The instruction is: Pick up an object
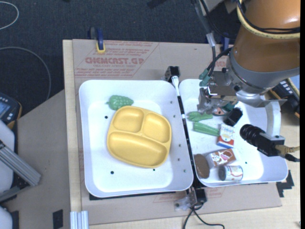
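The grey arm with its orange band reaches in from the upper right. My gripper (pixel 210 103) is down in the far left part of the right bin (pixel 269 176). Just below it lie two green pod-shaped toys (pixel 204 128), and a small pinkish thing (pixel 219 111) sits right beside it. A black block (pixel 233 116) lies to its right. Further forward are a red-and-white carton (pixel 226 137), a brown-and-red packet (pixel 222 157), a brown disc (pixel 202 166) and a small can (pixel 232 172) on its side. The gripper's body hides whether anything is held.
The left bin (pixel 88 142) holds a yellow divided plate (pixel 139 136) with a green bumpy toy (pixel 120 101) at its far edge. A black cylinder on a white bracket (pixel 255 136) hangs over the right bin's right half. Cables run along the bins' shared wall.
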`<state>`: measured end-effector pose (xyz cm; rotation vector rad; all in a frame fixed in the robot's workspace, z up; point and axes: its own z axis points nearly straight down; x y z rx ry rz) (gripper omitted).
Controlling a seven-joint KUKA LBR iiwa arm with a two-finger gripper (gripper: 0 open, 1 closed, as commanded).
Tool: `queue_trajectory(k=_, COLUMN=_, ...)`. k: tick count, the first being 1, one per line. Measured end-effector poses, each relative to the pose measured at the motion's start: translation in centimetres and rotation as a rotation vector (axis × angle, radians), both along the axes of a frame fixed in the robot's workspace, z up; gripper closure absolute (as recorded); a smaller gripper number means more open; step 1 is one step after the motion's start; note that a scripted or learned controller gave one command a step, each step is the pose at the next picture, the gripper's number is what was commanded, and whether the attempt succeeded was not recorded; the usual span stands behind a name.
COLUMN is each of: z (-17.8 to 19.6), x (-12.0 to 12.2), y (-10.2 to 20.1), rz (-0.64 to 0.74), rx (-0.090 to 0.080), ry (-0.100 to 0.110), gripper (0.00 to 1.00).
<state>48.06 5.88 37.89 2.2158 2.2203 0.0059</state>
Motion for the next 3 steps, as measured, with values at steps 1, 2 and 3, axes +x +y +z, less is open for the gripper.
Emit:
queue_trajectory(k=1, z=-9.0, x=-0.3, y=-5.8, rz=-0.010, rx=-0.001, ry=0.017, gripper=1.00)
queue_trajectory(k=2, z=-7.7, x=-0.1, y=-7.1, rz=-0.005, rx=0.000, ry=0.004, gripper=1.00)
queue_trajectory(k=3, z=-0.1, x=-0.1, y=-12.6, rz=-0.008, rx=-0.003, ry=-0.005, gripper=1.00)
